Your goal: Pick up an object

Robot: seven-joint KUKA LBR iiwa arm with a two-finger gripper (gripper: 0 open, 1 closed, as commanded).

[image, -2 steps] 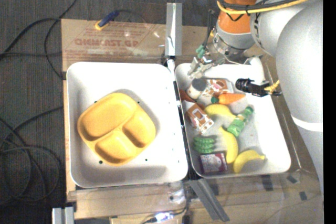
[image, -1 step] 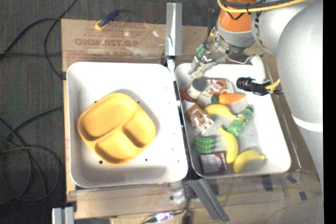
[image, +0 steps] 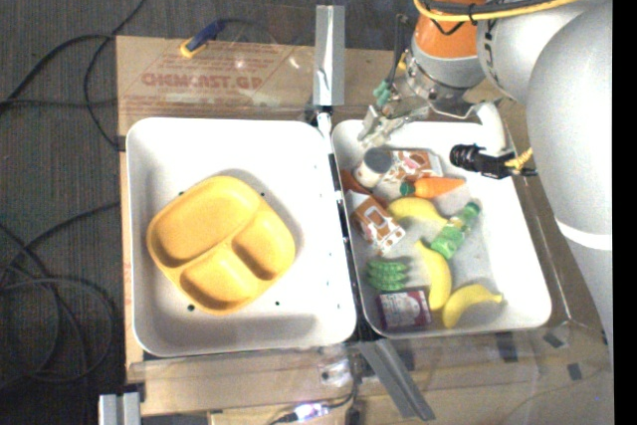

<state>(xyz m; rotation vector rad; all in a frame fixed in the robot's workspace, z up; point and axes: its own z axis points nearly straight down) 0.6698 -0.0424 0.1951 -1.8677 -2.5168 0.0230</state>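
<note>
You see the gripper (image: 386, 117) hanging over the far left corner of the right bin (image: 532, 299); you cannot tell how its fingers stand. Just below it lie a white cup (image: 375, 163), a carrot (image: 438, 185), a small carton (image: 378, 222), a green bottle (image: 454, 232), bananas (image: 435, 269), green pea pods (image: 387, 274) and a maroon pouch (image: 403, 309). The left bin (image: 159, 139) holds a yellow divided plate (image: 222, 242).
</note>
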